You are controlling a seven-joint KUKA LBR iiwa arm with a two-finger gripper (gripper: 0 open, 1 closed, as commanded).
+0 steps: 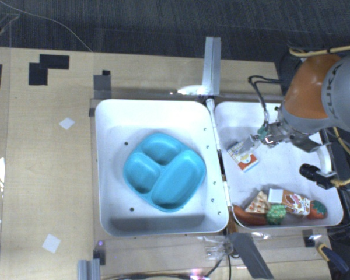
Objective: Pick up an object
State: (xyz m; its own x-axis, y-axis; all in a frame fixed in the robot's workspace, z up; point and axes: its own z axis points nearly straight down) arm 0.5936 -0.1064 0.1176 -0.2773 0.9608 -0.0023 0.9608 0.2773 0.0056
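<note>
Where the small white-and-red packet [244,154] lies flat in the right bin [236,121], the tool [262,136] hangs just beside its upper right corner; whether its fingers are apart or together I cannot tell. Below the packet, food toys [278,207] crowd the bin's near wall. The left bin [111,127] holds a blue divided plate [164,171].

Bright, even overhead light; white bins [163,112] near glare, soft shadow at near walls; slightly soft focus throughout.
</note>
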